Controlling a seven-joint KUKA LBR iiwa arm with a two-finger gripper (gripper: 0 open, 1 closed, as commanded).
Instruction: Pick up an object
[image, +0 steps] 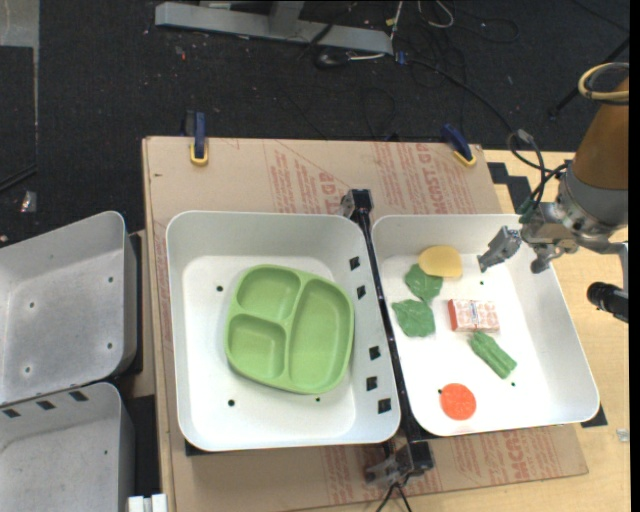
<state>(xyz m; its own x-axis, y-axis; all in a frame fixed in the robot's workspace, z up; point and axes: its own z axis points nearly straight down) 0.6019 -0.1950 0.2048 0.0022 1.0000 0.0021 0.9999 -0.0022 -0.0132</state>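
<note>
The right bin (560, 330) holds several toy foods: a yellow piece (440, 262), two green leafy pieces (423, 283) (414, 318), a red and white box (474, 315), a green stick (493, 354) and an orange disc (458, 401). My gripper (516, 260) hangs over the bin's far right part, right of the yellow piece and above the box. Its fingers (496, 249) are spread open with nothing between them.
In the left bin (190, 300) lies a green divided plate (290, 328). A black divider (375, 300) runs between the bins. White lids (60, 300) lie off the bench to the left.
</note>
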